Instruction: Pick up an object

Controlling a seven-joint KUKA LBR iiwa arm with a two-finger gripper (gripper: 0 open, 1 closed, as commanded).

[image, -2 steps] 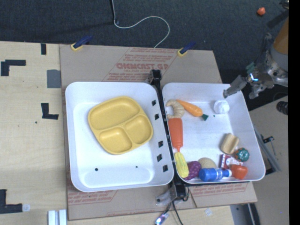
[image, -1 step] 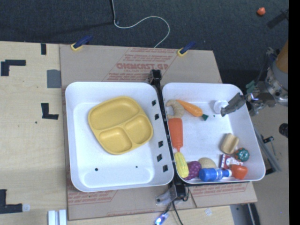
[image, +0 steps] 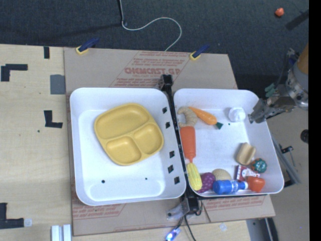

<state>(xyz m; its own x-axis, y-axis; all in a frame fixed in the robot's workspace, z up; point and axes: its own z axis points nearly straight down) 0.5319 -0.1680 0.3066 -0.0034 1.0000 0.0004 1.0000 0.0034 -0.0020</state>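
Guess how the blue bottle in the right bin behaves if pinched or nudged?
The blue bottle lies on its side, so it would probably roll if nudged. Its rounded, glossy-looking body may slip between fingers. It sits wedged among neighbouring toys near the bin's front wall, likely hampering a clean pinch.

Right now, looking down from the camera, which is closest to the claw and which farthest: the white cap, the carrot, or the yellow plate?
1. White cap, right bin's far corner, just left of the claw.
2. Carrot, farther left in the same bin.
3. Yellow plate, left bin, farthest.

yellow divided plate (image: 129, 133) in a white bin (image: 83, 149); orange carrot (image: 203, 115), yellow corn (image: 193, 175), blue bottle (image: 228, 187), purple grapes (image: 206, 179).
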